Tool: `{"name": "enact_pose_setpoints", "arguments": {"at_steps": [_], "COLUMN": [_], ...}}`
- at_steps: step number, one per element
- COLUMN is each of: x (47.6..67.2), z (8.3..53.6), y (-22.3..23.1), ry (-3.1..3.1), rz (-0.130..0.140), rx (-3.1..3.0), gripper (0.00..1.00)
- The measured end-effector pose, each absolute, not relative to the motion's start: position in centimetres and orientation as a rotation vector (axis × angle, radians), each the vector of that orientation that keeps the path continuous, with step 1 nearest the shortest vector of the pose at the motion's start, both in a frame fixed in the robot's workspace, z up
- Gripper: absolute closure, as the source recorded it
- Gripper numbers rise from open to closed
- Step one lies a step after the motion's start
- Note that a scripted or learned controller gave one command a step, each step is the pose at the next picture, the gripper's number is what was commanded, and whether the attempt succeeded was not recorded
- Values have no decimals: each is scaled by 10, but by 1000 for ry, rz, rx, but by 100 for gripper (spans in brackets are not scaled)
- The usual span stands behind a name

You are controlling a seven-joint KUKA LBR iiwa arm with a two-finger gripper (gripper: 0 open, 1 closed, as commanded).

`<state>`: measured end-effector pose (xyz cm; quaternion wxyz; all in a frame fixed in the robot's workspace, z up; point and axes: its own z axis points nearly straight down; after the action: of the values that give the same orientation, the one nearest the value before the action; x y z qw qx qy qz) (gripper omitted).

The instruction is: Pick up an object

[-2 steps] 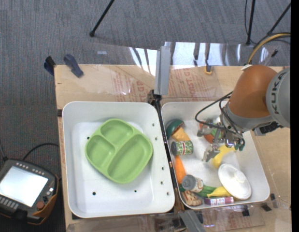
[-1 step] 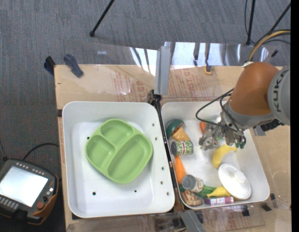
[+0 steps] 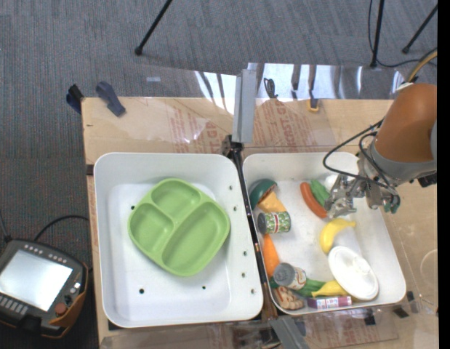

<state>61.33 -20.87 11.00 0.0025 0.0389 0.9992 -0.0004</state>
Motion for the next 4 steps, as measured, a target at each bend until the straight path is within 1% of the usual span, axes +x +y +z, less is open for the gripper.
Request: {"name": "enact_pose_setpoints", "arguments": {"at_steps": [1, 2, 3, 4], "x": [613, 616, 626, 545], "z": [109, 88, 91, 87], "y": [-208, -134, -106, -133], "ry": [3135, 3126, 3117, 3136], "rz": [1, 4, -6, 1], "rx": [120, 293, 335, 220], "gripper": [0, 0, 0, 0]}}
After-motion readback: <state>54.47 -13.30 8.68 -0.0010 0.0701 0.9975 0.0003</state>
